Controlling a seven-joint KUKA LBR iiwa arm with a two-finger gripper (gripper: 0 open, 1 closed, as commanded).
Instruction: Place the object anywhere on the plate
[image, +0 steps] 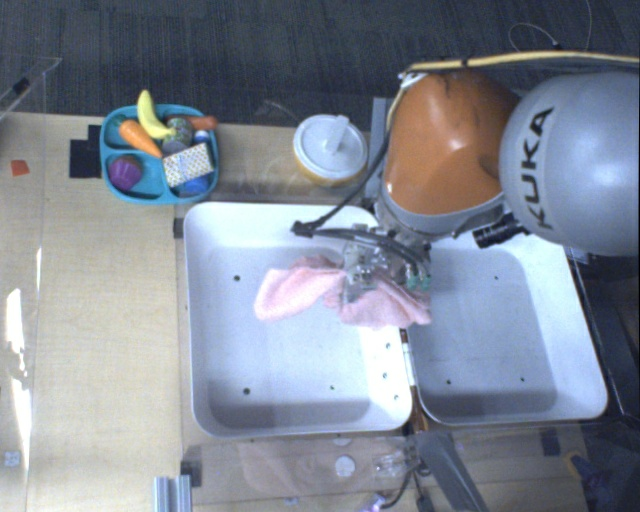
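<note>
One gripper (375, 268) hangs low over the pink cloth (335, 293), touching its right, bunched end; whether its fingers are clenched on the fabric or released I cannot tell. The cloth lies in the left bin (230, 390), draped against the wall it shares with the right bin (520, 380), its long axis running left from the gripper. No plain plate is obvious; the nearest thing is a blue tray (108, 172) of toy food on the table (90, 330), far left and beyond the cloth.
</note>
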